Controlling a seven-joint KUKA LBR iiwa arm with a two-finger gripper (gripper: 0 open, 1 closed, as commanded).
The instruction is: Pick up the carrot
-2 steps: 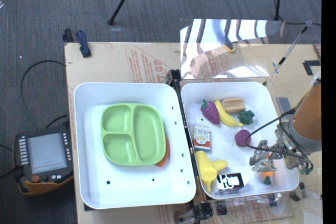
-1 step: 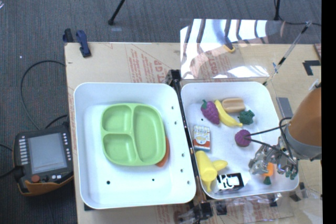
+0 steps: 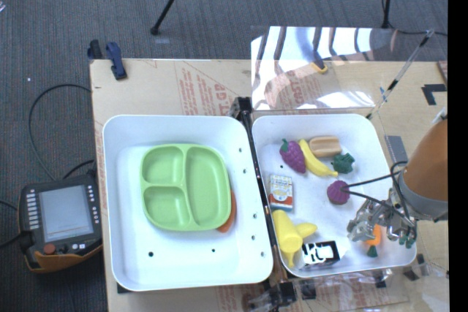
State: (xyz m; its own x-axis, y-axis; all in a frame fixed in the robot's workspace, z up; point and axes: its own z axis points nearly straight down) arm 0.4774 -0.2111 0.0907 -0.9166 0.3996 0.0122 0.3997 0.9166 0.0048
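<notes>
The gripper [image 3: 382, 228] sits low at the near right corner of the right bin [image 3: 365, 125], its metal fingers splayed down over a small orange carrot [image 3: 376, 235] with a green tip, which lies on the bin floor against the near right wall. Orange shows between and just beneath the fingers, so the step in hand looks like the grasp itself: the arm is down at the carrot, and the lift has not begun. Whether the fingers are clenched on the carrot or merely straddling it I cannot tell; the metalwork hides the contact, and the carrot appears to rest on the floor rather than hang. The next move calls for a firm close across the carrot's body, then a straight rise clear of the wall, since the carrot lies so close to the rim that a slanted pull could drag it against the side. Just beyond the gripper, toward the bin's middle, lies a purple round fruit [image 3: 337, 192]; farther back sit broccoli [image 3: 343, 162], a banana [image 3: 316, 159], a bread roll [image 3: 325, 145] and a bunch of grapes [image 3: 292, 156]. To the gripper's left along the near wall are a black-and-white card [image 3: 319, 253], a yellow bottle [image 3: 290, 231] and a small carton [image 3: 281, 191]. The left bin [image 3: 131, 259] holds a green divided plate [image 3: 185, 187].
</notes>
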